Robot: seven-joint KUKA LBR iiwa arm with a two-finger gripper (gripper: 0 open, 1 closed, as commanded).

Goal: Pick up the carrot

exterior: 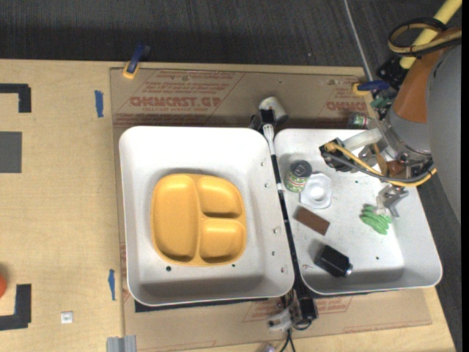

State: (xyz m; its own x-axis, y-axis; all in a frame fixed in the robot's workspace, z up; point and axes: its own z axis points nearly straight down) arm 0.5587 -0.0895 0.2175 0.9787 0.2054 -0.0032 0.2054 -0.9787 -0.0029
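A small green leafy piece [375,219], possibly the carrot's top, lies on the floor of the right bin [418,259] near its right side. My gripper [390,199] comes down from the grey arm with the orange band [410,97] and its tip stands right at the green piece's upper right end. The tip covers whatever joins the piece there. I cannot make out whether anything is in the gripper.
The right bin also holds a small green-labelled can [299,173], a white cap [316,192], a brown block [312,220] and a black object [332,260]. A yellow divided plate [198,217] fills the left bin [139,167]. Cables [352,158] hang off the wrist.
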